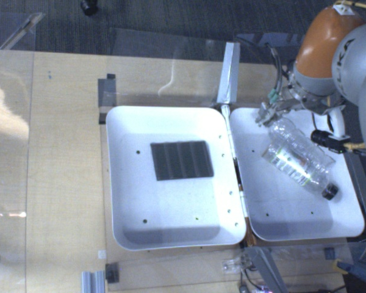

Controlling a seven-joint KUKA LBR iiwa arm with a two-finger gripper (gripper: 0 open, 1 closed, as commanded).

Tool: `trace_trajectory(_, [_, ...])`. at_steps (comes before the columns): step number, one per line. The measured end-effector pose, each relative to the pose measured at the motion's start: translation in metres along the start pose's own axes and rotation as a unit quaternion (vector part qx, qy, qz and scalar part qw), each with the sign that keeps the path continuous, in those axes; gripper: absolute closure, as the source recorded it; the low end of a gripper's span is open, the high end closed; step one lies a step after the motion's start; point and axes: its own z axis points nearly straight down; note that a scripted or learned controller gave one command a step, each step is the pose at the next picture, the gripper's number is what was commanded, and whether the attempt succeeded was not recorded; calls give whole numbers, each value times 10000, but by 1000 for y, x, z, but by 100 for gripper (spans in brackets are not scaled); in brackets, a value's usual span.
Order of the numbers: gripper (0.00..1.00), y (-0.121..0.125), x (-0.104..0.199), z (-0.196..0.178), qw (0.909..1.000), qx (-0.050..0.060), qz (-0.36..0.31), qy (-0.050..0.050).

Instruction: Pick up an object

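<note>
A clear plastic bottle [297, 156] lies on its side in the right bin [262, 200], slanting from upper left to lower right, with its dark cap [330, 191] at the lower right end. My gripper [269, 112] hangs over the bin's far left corner, right at the bottle's base end. The orange-banded wrist [320, 38] rises behind it. A dark ribbed rectangular pad [182, 160] lies flat in the middle of the left bin [128, 212].
A metal divider post [227, 72] stands at the back between the two bins. Black cables [329, 140] run along the right bin's far right side near the arm. Bare wooden bench [49, 163] spreads to the left.
</note>
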Motion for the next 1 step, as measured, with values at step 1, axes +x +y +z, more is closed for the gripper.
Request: trace_trajectory(1, [100, -28, 11, 0, 9975, 21, -711, 15])
